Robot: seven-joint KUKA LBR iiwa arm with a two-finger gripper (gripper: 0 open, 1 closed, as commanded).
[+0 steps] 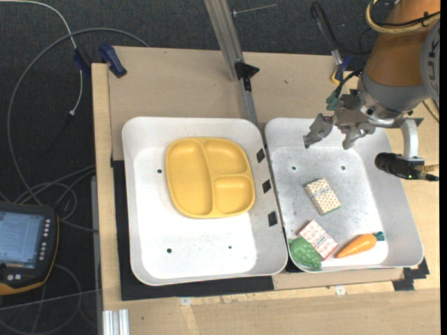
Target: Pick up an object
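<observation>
My gripper hangs open above the far edge of the right bin, its two fingers spread with nothing between them. Below it in that bin lie a small patterned box, a red-and-white checked packet, a green toy vegetable and an orange carrot. The box lies nearest, well apart from the fingers.
The left bin holds a yellow divided plate. A slanted metal pole rises behind the bins. Black clips sit along the seam between the bins. A tablet lies off the bench at left.
</observation>
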